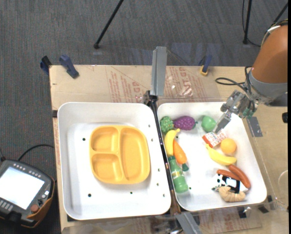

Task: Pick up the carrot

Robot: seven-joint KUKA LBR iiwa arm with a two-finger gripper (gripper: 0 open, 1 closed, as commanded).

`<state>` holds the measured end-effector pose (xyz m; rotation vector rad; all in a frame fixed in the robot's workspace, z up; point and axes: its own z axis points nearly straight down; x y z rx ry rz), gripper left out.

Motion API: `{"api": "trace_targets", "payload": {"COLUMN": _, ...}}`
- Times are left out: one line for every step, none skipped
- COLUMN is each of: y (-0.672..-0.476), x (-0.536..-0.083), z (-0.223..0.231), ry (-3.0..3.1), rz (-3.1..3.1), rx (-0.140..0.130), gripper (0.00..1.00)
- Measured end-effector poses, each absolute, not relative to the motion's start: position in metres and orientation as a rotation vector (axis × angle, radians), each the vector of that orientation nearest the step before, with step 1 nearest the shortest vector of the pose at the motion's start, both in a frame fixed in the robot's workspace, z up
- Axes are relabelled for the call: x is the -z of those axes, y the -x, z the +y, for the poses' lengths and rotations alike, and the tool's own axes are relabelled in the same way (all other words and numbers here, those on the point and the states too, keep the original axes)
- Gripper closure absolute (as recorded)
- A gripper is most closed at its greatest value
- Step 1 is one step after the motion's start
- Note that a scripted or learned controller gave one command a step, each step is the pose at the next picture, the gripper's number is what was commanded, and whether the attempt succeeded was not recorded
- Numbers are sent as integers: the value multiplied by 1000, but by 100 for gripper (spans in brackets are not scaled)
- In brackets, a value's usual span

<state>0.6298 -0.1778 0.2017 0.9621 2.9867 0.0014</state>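
The carrot [179,152] is orange with a green stub and lies slanted at the left side of the right bin [247,145], between a yellow banana [170,139] and a green bottle [178,177]. My gripper [226,117] hangs over the upper right part of that bin, its fingers pointing down and left toward a small red and white box [214,139]. It is well to the right of the carrot, and nothing shows between its fingers.
The right bin also holds a broccoli [165,124], purple grapes [184,122], a green pepper [208,124], an orange [228,146], a second banana [222,157], sausages [237,174] and a black and white toy [228,183]. The left bin [72,130] holds a yellow divided tray [119,154].
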Motion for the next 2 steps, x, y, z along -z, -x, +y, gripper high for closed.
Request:
{"api": "trace_targets", "payload": {"y": -609, "x": -92, "z": -194, "ry": -1040, "rz": 2955, "rx": -2, "gripper": 0}}
{"api": "trace_targets", "payload": {"y": -613, "x": -106, "z": -193, "ry": -1026, "rz": 2949, "rx": -3, "gripper": 100}}
